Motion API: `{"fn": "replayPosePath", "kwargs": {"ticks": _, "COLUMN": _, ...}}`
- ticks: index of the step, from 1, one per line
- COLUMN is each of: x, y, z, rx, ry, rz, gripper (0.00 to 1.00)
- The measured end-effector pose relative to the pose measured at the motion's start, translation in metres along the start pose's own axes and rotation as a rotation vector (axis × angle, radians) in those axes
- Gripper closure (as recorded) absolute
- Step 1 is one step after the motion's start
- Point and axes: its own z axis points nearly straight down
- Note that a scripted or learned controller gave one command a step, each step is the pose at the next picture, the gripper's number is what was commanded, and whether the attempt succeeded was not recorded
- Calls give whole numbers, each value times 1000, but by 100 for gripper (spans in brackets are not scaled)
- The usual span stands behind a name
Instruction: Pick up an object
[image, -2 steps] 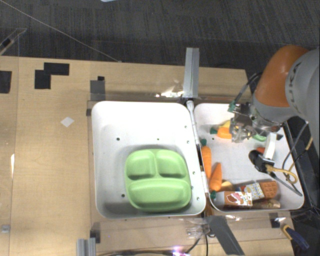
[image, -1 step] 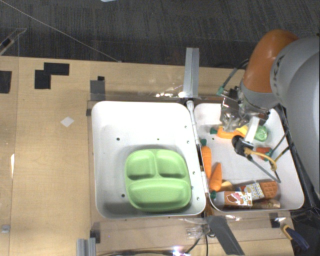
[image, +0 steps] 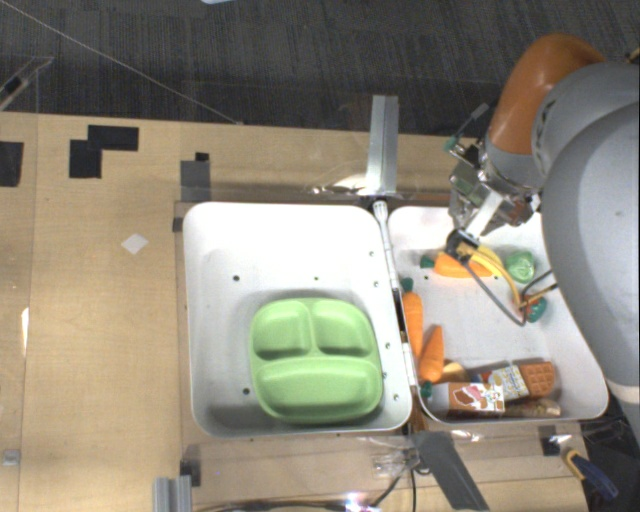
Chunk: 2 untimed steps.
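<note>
Camera view: one green tray (image: 315, 360), two carrots (image: 431, 353), end effector (image: 462, 240) grip perhaps unreadable.

Light wooden bench (image: 90, 330) carries two shallow white bins side by side, left bin (image: 205, 300) and right bin (image: 500, 330), touching along a shared edge with a grey metal bracket (image: 384, 140) standing at the far end of that seam. Black square markers (image: 100, 148) lie on the bench top at far left, and a small pale tag (image: 134, 243) sits well left of the left bin. Small dark clamps (image: 196, 175) hug the left bin's far corner, another grey bracket (image: 172, 492) at its near corner.
</note>
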Motion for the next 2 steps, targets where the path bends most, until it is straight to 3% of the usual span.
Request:
{"fn": "replayPosePath", "kwargs": {"ticks": 1, "x": 3, "y": 0, "z": -12, "rx": -4, "ry": 2, "rz": -11, "gripper": 100}}
{"fn": "replayPosePath", "kwargs": {"ticks": 2, "x": -33, "y": 23, "z": 14, "rx": 1, "ry": 0, "rz": 289, "gripper": 100}}
